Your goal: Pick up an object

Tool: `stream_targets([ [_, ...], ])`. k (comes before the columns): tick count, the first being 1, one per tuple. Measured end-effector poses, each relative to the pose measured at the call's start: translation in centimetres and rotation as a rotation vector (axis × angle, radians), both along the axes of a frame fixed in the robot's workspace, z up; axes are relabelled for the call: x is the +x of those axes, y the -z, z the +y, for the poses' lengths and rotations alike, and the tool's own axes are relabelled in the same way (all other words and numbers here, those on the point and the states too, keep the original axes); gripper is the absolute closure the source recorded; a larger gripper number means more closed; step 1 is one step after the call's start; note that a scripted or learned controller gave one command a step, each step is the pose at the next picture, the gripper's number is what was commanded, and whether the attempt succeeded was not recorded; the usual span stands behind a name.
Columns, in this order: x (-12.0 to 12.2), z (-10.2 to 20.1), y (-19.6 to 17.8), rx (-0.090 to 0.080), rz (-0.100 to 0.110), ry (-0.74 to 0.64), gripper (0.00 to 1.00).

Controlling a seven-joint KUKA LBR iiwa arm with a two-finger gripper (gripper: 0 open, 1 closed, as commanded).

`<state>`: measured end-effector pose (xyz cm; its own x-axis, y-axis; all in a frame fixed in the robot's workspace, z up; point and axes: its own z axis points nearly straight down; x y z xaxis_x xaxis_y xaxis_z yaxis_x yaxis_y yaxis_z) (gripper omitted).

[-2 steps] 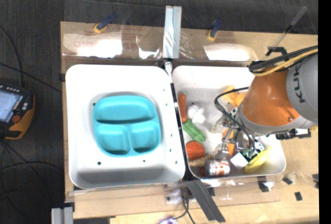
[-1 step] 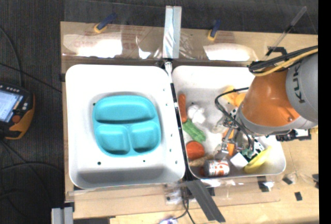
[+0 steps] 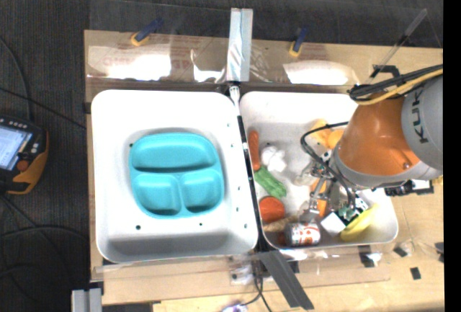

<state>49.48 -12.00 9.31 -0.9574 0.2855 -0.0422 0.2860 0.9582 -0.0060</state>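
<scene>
A wooden surface (image 3: pixel 101 62) on dark carpet carries two white bins side by side, the right bin (image 3: pixel 288 105) crowded with small items and the left bin (image 3: pixel 108 116) holding a turquoise divided tray (image 3: pixel 175 172). The arm reaches in from the right, its orange band (image 3: pixel 374 141) over the right bin, and the gripper (image 3: pixel 325 197) hangs low among the clutter; whether it is spread or pressed together cannot be told, as wiring and parts hide its tip. Just below the gripper lies a red-and-white can (image 3: pixel 304 234) on its side at the bin's near wall, with a yellow object (image 3: pixel 358 225) to the gripper's right. To the gripper's left sit a red-orange round item (image 3: pixel 271 209), a green item (image 3: pixel 269 181) and a white lump (image 3: pixel 273 157). Further left, an orange carrot-like piece (image 3: pixel 253 148) lies along the bin's left wall. Beyond the bins, blue-and-yellow clamps (image 3: pixel 146 31) grip the surface's far edge
</scene>
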Motion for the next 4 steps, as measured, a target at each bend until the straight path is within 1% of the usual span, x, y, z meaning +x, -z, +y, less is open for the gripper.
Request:
stream_targets([
  [1,0.1,-0.1,0.0,0.005,0.001,-0.019,0.0],
  [2,-0.2,0.0,-0.5,0.01,0.019,-0.021,1.0],
  [3,0.1,0.0,-0.8,0.007,0.008,-0.02,0.0],
  [4,0.0,0.9,0.1,0.011,0.002,0.058,0.0],
])
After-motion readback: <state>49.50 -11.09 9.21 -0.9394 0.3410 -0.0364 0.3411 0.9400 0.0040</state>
